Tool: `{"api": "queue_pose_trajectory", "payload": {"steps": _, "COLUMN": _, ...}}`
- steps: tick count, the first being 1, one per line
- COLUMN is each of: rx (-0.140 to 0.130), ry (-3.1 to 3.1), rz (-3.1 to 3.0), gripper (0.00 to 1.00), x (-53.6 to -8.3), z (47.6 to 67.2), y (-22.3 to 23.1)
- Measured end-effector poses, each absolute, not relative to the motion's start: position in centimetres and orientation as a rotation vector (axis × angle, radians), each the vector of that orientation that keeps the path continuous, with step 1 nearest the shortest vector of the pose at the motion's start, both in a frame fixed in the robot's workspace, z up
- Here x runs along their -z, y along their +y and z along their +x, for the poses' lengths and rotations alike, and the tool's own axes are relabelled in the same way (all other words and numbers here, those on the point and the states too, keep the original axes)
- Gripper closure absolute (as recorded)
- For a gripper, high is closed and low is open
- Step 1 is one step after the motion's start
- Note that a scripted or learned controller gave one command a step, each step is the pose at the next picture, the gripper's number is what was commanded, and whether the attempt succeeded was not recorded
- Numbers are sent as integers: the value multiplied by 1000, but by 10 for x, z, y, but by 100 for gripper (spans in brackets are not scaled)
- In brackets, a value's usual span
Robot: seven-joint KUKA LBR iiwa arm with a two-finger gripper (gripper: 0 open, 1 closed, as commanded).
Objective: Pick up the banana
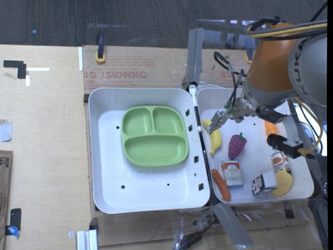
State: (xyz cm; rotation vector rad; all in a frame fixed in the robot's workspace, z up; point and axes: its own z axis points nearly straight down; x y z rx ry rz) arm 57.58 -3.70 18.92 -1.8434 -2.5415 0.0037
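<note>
I've got the gripper [219, 120] low in the right bin [307, 189], fingers spread open right over the top end of the banana [214, 138] — nothing gripped. The banana lies by the bin's left wall, purple grapes [237, 145] just beside it.

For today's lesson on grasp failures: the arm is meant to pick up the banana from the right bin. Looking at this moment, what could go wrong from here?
1. The banana lies close against the right bin's left wall, so the gripper may strike that wall or slip off the fruit.

2. The purple grapes and the small can sit close beside the banana; a closing grasp could nudge them or catch the wrong thing.

3. The carrot lies just below along the same wall and could be knocked.
</note>
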Motion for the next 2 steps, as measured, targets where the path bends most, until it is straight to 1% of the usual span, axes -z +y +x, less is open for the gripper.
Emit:
{"api": "queue_pose_trajectory", "payload": {"steps": 1, "rx": -6, "ry": -2560, "rz": -1813, "gripper": 0, "x": -126, "z": 555, "y": -108}}
{"api": "queue_pose_trajectory", "payload": {"steps": 2, "rx": 8, "ry": -2738, "rz": -1549, "gripper": 0, "x": -95, "z": 529, "y": -125}}
